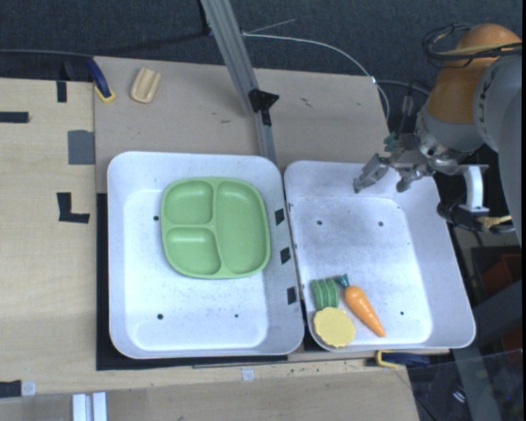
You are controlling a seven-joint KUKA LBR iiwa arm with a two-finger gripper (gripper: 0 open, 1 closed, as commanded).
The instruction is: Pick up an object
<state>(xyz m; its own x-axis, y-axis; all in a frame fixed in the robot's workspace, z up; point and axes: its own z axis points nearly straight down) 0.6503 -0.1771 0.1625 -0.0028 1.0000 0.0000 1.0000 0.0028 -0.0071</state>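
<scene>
Carrot (365,311) toy lies in right bin (421,235), near front edge, beside yellow round piece (334,327) and green ridged piece (326,292); all three close together. Gripper (388,177) well apart from them, over bin's far rim, fingers spread open, nothing between. Left bin (131,235) holds green divided plate (216,226).

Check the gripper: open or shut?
Open. The gripper hangs over the right bin's far edge, fingers splayed apart, nothing between them.

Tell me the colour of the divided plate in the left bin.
Light green; the divided plate shows clearly in the camera view.
</scene>
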